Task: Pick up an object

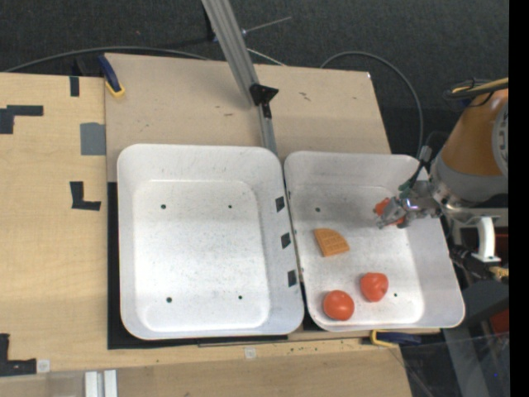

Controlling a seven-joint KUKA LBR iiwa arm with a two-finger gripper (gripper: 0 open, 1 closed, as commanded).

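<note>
The gripper [398,211] hangs low over the right bin [355,172], and a small red-orange object [385,208] sits right at its tip; whether that piece is actually clamped or only lies beside the tool, I cannot tell. Ahead of it lies a tan wafer-like block [331,242], with two red balls [374,286] [338,305] beyond. If the hold is shallow, lifting may let the piece slip back down.
</note>
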